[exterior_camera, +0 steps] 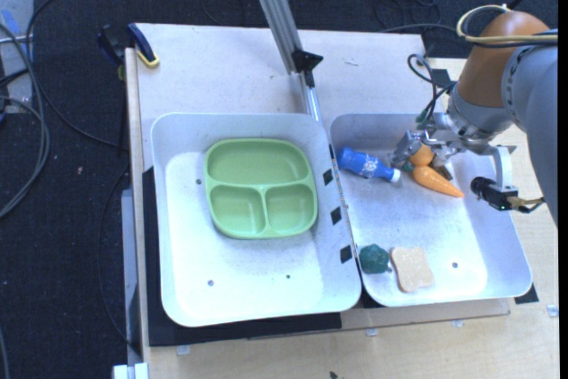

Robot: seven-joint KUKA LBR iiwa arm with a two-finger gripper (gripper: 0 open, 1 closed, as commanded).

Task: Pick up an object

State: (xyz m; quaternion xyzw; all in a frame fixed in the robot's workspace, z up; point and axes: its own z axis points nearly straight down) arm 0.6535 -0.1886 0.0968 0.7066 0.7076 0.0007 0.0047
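Note:
The right bin (479, 235) holds a blue bottle (366, 164) lying on its side, an orange carrot (437, 179), a small dark green piece (374, 258) and a tan slice of bread (413, 269). My gripper (419, 150) is low over the bin's far part, at the carrot's upper left end and just right of the bottle's cap. The carrot's top touches or sits under the fingers. The wrist above hides how the fingers stand.
The left bin (177, 280) carries a light green divided tray (262, 188). A metal pole (277, 4) slants down to the divider between the bins. A black cable clip (495, 193) hangs off the arm over the right bin's edge.

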